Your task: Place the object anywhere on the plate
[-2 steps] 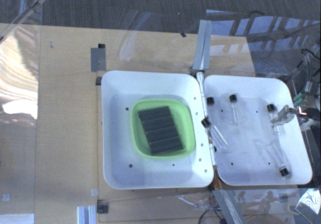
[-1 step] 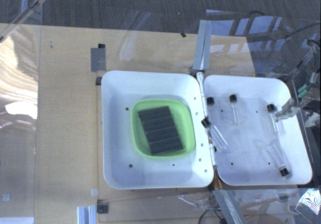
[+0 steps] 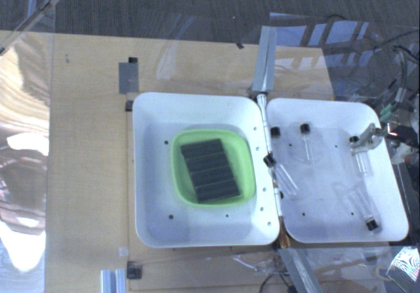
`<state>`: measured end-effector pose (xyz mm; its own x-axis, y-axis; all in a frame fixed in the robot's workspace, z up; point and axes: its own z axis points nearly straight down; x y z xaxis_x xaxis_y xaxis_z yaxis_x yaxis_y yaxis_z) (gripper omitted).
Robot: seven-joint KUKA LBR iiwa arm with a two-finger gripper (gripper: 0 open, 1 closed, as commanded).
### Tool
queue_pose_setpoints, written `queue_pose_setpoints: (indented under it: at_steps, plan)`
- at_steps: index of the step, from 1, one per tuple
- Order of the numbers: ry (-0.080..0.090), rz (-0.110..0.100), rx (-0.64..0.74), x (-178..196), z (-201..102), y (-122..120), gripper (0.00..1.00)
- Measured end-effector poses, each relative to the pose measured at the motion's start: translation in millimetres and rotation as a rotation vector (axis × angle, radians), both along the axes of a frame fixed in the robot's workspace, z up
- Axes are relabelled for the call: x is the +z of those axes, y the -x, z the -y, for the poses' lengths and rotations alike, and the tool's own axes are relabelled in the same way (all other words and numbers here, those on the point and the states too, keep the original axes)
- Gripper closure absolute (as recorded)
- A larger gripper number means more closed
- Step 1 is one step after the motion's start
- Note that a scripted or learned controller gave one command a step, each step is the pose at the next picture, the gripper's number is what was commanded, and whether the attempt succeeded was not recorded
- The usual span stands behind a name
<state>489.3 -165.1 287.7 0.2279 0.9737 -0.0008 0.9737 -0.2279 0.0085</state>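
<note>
At the right bin's (image 3: 328, 111) far right edge, the claw (image 3: 367, 136) hangs low over the rim; whether it is parted or grips anything cannot be told. 4 clear vials (image 3: 306, 142) with dark caps lie scattered across that bin's floor. In the left bin (image 3: 147, 173), the green plate (image 3: 180, 154) carries the dark ridged block (image 3: 209, 170) at its middle.

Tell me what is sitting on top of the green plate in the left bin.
A dark grey ribbed block lies flat on the green plate, slightly turned, covering most of its middle. The plate surface beneath the block is hidden.
</note>
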Motion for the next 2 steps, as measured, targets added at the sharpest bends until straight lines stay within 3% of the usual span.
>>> queue_pose_setpoints:
  at_steps: [1, 2]
  plan:
    - [-0.001, -0.003, -0.041, -20.8, 16.8, 0.9, 0.0]
    - [-0.002, -0.003, -0.084, -31.0, 1.4, 0.3, 0.0]
